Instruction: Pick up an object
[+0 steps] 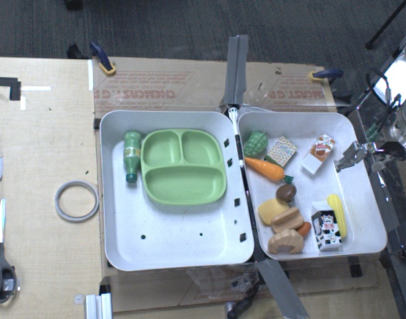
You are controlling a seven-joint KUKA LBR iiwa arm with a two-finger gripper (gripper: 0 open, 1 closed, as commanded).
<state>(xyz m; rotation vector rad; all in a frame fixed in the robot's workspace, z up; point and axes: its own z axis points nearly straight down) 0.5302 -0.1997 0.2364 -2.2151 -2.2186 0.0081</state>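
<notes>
Many toy foods crowd the right bin (362, 234), none lifted yet.
Whether the end effector (349, 158) at the bin's right rim is wide or narrow, I cannot tell; descending nearby, it could nudge the juice carton (320, 151) or catch the wall.

Left bin (116, 244): we find a divided plate (184, 167) toward its rear, with a bottle (131, 155) lying just beside the plate's left edge.
Right bin (372, 205): we note a broccoli piece (256, 142) at rear left, a carrot (264, 169) just in front of it, and a patterned packet (281, 151) to their right.
Rear right of that bin: a small carton (319, 153).
Front: bread pieces (284, 226) at left, a milk carton (327, 230) to their right, a banana (337, 214) beside it.
Bench left of the bins: a tape ring (76, 200); scissors (3, 276) nearer the front.
</notes>
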